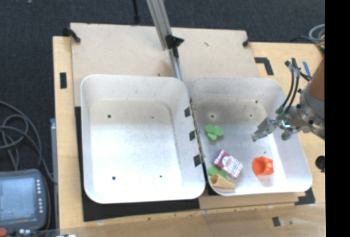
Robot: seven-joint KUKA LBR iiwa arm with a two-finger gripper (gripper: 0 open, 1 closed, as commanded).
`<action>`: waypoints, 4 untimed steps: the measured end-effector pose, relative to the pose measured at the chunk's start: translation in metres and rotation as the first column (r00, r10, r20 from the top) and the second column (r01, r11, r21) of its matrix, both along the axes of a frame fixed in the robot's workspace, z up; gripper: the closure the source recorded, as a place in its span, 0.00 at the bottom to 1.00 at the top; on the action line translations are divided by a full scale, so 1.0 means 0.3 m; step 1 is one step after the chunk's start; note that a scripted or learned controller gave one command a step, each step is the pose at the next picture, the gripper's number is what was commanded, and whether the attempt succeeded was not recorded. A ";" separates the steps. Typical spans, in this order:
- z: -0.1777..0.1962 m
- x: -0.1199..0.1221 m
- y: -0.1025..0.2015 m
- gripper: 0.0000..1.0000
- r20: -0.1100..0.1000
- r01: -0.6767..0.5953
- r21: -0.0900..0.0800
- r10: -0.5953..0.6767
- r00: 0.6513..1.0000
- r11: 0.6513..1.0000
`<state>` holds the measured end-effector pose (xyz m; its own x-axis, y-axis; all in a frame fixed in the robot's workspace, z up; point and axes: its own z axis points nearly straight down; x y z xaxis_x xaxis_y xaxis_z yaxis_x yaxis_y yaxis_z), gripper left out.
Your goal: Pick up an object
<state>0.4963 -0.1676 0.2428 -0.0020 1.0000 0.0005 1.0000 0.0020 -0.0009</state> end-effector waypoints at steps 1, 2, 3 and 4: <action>0.007 0.003 -0.001 0.00 0.004 0.001 -0.001 -0.001 1.000 1.000; -0.139 -0.015 -0.001 0.00 -0.001 0.003 -0.002 -0.003 1.000 1.000; -0.346 -0.005 -0.015 0.00 -0.003 0.003 -0.001 -0.003 1.000 1.000; -0.468 0.004 -0.022 0.00 0.009 0.005 -0.005 -0.005 1.000 1.000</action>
<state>0.4975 -0.1743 0.1023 0.0031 1.0000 -0.0042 1.0000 -0.0031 0.0085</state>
